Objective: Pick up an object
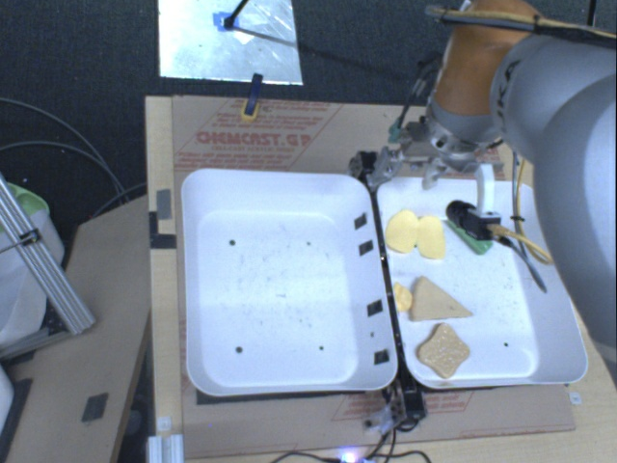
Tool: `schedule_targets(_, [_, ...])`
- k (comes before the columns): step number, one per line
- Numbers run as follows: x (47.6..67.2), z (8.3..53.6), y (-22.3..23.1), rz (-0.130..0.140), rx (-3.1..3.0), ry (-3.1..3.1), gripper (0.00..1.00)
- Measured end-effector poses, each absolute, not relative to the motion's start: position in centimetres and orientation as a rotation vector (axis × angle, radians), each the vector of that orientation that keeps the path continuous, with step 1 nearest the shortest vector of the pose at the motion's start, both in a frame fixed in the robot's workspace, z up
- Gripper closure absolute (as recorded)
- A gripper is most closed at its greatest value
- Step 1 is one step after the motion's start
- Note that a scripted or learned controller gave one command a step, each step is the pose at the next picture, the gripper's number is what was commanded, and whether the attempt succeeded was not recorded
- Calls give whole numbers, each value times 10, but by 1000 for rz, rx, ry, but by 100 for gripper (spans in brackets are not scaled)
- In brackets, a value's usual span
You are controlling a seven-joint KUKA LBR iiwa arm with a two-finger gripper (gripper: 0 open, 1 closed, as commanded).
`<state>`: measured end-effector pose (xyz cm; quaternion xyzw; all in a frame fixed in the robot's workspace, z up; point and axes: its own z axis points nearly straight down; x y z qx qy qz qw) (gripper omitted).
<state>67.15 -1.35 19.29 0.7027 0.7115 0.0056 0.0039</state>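
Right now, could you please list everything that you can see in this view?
bins: 2, white, side by side on cardboard
cardboard: 1, brown with red print, under the bins
rounded pieces: 2, yellow, far part of right bin
small piece: 1, yellow, right bin, left of the wedge
wedge: 1, tan, middle of right bin
textured slab: 1, tan, near part of right bin
shiny sheet: 1, silver, beyond the cardboard
arm: 1, grey with orange band, reaching from the right
end effector: 1, dark metal, above right bin's far rim

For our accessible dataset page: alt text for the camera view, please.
A grey robot arm poises its gripper over the far rim of the right bin, which contains two yellow slices, a tan wedge and a brown cracker-like piece.
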Motion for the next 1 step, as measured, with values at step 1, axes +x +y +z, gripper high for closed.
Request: schedule_targets(1, [669, 185, 53, 7, 2210, 2232, 0])
